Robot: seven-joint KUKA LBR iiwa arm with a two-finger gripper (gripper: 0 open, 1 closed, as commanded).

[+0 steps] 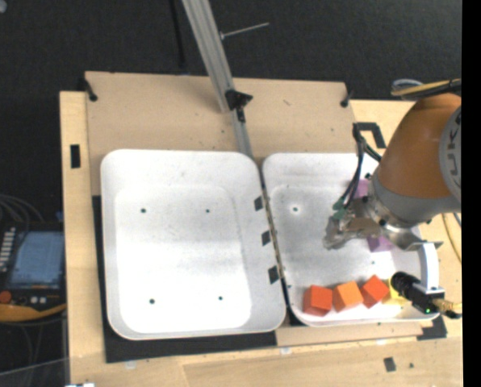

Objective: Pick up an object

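Observation:
My gripper (pixel 338 235) hangs low over the middle of the right bin (pixel 305 185), under the grey and orange arm that comes in from the right. Three orange-red blocks (pixel 347 295) lie in a row along the bin's near wall, just below the gripper and apart from it. A purple piece (pixel 378 243) shows just right of the gripper, mostly hidden by the wrist. Another purple bit (pixel 361 190) and a small green bit (pixel 338 207) peek out at the wrist's left edge. A yellow piece (pixel 394 297) lies right of the blocks.
The left bin (pixel 180 240) stands beside the right one, with a row of black clips (pixel 266 236) along the seam between them. A slanted metal pole (pixel 212 51) rises from the back of the bench.

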